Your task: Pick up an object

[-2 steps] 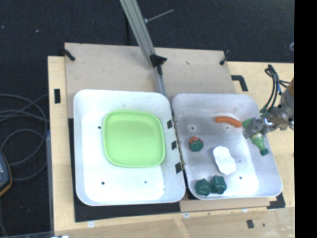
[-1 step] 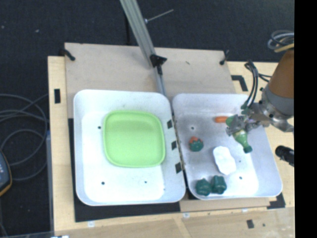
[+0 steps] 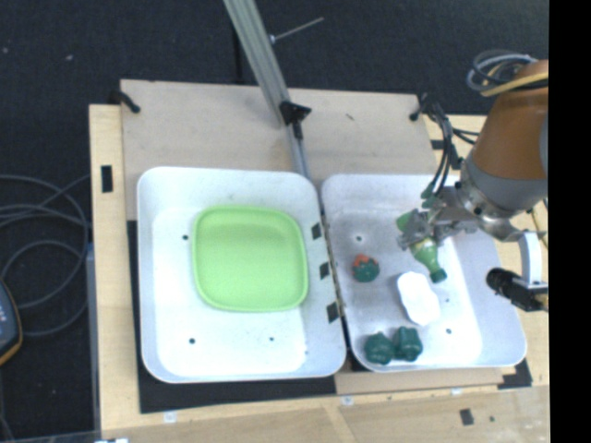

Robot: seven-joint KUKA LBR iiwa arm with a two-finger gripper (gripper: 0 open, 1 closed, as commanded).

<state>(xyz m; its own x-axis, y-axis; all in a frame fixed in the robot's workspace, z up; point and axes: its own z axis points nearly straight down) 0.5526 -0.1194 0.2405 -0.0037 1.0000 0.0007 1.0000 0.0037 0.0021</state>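
My gripper is low over the right bin, near its middle right. A light green elongated object lies slantwise directly under it, with one end showing at the gripper's upper left and the other at its lower right. The gripper's body hides the object's middle. Other objects lie in the same bin: a small red and green piece, a white lump, and two dark green pieces by the front rim.
The left bin holds a light green square plate. A slanted metal pole comes down to the gap between the bins. Black cables lie off the bench at the left.
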